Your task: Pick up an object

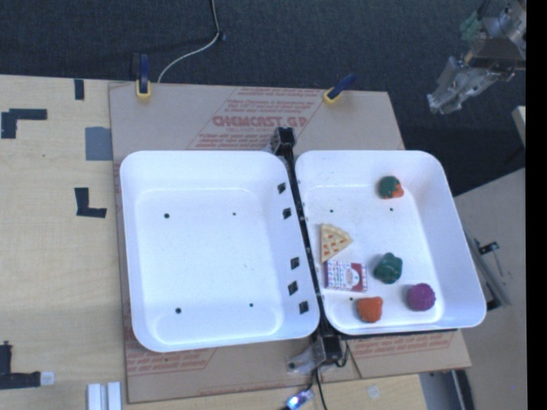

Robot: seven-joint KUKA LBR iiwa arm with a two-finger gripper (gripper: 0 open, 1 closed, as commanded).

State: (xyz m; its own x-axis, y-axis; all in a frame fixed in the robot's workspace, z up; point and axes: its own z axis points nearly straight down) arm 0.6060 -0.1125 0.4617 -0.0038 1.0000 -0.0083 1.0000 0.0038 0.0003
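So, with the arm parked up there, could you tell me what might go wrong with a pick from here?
1. The milk carton touches the pizza slice close to the divider wall, so fingers may catch both or hit the wall.
2. The orange piece and purple piece lie by the right bin's near rim, leaving little room.
3. The gripper hangs far outside the bins, so a long descent could land off target.

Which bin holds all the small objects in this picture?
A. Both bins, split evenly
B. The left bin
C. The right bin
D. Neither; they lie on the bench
C. The pizza slice, carton, purple piece and the others all lie inside the right bin; the gripper is up beyond its far corner.
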